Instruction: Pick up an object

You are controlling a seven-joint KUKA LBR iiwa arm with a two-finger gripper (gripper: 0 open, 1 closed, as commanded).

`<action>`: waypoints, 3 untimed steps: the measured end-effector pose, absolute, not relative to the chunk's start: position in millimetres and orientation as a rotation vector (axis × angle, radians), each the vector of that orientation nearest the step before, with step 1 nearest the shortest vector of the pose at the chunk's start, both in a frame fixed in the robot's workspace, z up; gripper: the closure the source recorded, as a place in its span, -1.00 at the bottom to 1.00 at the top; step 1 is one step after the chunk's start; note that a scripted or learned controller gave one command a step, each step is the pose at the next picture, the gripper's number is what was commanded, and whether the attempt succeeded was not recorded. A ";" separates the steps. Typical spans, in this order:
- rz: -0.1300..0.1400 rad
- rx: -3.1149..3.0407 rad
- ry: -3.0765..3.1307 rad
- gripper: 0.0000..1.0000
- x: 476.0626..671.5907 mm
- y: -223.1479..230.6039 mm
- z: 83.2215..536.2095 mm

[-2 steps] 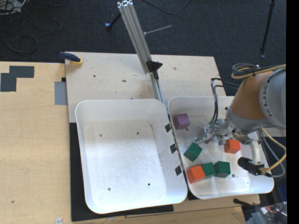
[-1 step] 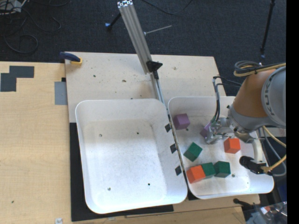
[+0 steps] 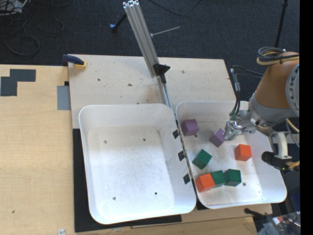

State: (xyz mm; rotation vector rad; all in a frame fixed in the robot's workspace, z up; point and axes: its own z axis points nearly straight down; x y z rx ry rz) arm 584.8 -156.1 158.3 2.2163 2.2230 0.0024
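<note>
Grey metal gripper (image 3: 231,129) is hovering beside a small purple cube (image 3: 217,137), seemingly lining up; its grip state is unreadable.

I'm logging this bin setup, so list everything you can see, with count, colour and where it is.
Bins: 2, white, side by side on the bench; left bin, right bin.
Purple cubes: 2, right bin's upper part; one near the divider, the other right beside the end effector.
Green cubes: 3, right bin; one mid-left, two near the front.
Orange cubes: 2, right bin; one mid-right, one at the front touching a green cube.
Aluminium bar: 1, silver, slanting over the bench behind the bins.
Clamp: 1, blue and yellow, bench's far left corner.
Arm: 1, grey with an orange band, from the right.
End effector: 1, over the right bin.
</note>
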 end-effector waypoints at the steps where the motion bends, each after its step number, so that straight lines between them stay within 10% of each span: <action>1: 0.004 2.217 2.220 1.00 588.3 -152.5 220.5; 3: 0.002 2.217 2.228 1.00 594.5 -96.9 230.9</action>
